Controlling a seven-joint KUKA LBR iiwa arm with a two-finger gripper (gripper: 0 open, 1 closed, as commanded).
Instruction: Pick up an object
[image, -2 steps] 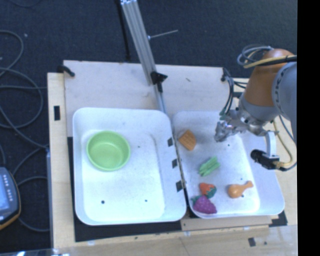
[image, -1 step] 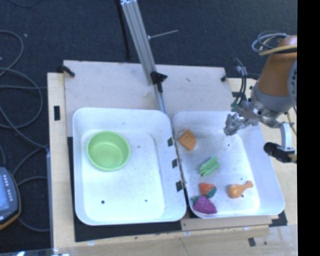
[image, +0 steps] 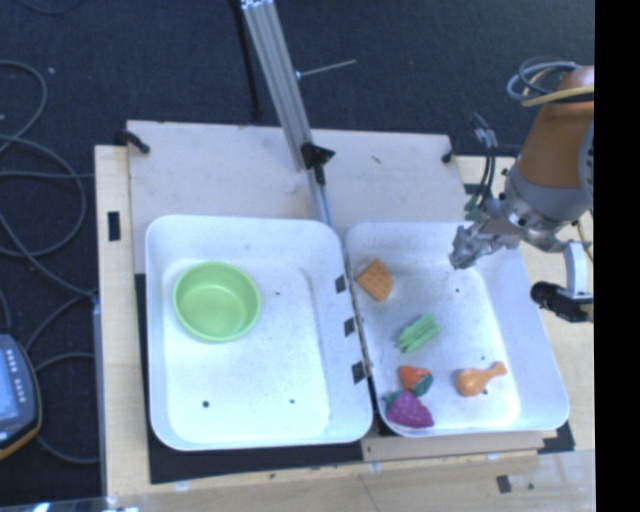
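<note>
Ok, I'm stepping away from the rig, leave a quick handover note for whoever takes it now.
Gripper: above the right bin's far edge, holding nothing visible.
Right bin: orange block, green vegetable, strawberry, purple grapes, orange drumstick, all lying loose.
Left bin: green bowl.
Done: nothing picked yet.
Left: descend, grasp one object, lift.

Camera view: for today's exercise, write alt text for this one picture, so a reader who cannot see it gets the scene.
A robot arm's gripper hangs over the far edge of the right bin, which holds an orange block, a green vegetable, a strawberry, purple grapes and an orange drumstick. The left bin holds a green bowl.
</note>
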